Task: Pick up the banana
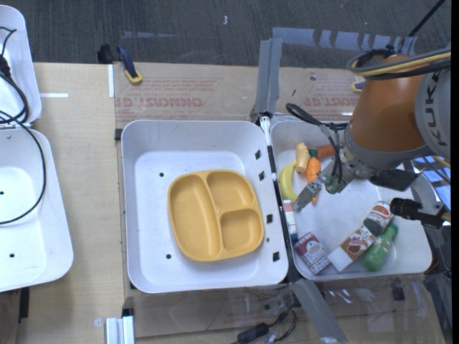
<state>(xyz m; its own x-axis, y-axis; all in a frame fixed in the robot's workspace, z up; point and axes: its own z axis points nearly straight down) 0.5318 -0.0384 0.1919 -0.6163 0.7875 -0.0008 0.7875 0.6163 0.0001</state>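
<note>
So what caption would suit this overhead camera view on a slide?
Grey-and-orange arm's pincer poised beside the yellow banana in the right white bin; yellow divided plate in the left bin.

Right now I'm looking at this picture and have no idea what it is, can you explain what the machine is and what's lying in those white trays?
A single camera above a bench looks down at a slant. The grey and orange shape on the right is a robot arm. Its tool hangs low in the right bin, beside a yellow banana by that bin's left wall. I see nothing held in the tool. Also in that bin: a carrot-like orange piece, a small red carton, a green bottle and a brown bottle. The left bin holds a yellow divided plate with three compartments.
</note>
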